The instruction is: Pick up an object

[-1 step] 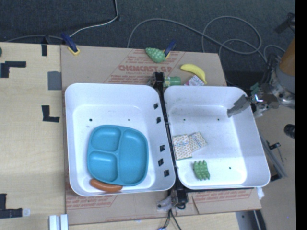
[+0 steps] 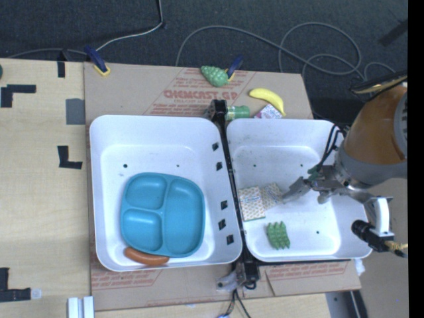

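The checkered cloth point(image 2: 257, 200) lies against the left wall of the right bin point(image 2: 291, 132), with the gripper point(image 2: 291, 191) at its right edge — you cannot tell its state. A green ridged toy point(image 2: 278, 234) sits near the front wall — apart from both.

I see a yellow banana point(image 2: 267, 99) and a green toy point(image 2: 214, 75) on the cardboard point(image 2: 165, 91) behind the bins.
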You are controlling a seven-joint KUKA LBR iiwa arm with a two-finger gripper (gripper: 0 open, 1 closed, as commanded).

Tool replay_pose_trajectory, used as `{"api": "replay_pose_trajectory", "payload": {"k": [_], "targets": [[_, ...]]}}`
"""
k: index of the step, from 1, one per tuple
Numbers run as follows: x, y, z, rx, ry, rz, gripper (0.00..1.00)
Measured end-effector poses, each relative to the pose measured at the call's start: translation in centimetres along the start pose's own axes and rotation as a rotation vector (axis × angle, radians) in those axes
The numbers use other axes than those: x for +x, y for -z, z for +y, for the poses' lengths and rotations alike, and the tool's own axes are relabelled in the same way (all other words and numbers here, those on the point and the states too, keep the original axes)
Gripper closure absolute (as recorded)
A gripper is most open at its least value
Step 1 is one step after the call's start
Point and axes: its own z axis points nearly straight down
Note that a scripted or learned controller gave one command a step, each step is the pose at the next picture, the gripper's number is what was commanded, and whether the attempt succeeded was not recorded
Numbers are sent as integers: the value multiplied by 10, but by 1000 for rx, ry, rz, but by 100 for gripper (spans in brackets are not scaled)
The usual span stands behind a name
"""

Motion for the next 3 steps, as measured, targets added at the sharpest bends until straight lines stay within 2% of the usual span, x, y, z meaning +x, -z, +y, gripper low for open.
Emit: {"api": "replay_pose_trajectory", "payload": {"k": [1,2,3], "targets": [[35,-64,-1,-14,-6,-10,0],[47,-78,62,-11,-2,-8,0],[-4,-77,151,-9,1,-6,0]]}}
